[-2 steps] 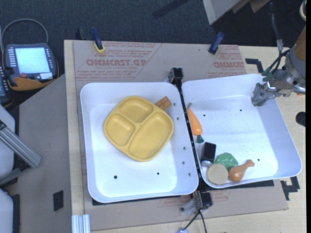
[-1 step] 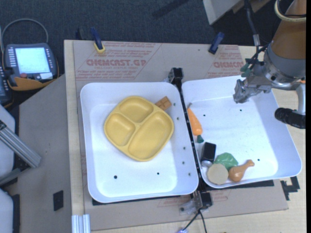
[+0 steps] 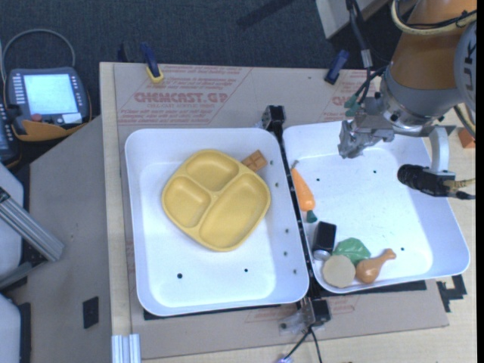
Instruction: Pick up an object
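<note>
robot lab: teach pendant (image 3: 47, 100), clamped bench (image 3: 113, 165)

the bins (image 3: 151, 225) look like smooth, slightly glossy white plastic. the yellow plate (image 3: 217, 200) is matt plastic. the carrot (image 3: 303, 191) and drumstick (image 3: 374, 265) look like glossy plastic. the board (image 3: 189, 93) underneath is matt cardboard.

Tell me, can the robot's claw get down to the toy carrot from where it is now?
Probably yes. The claw hangs over the right bin, and the carrot lies uncovered by that bin's left wall. Nothing sits between them, though the wall beside the carrot could crowd one side.
</note>
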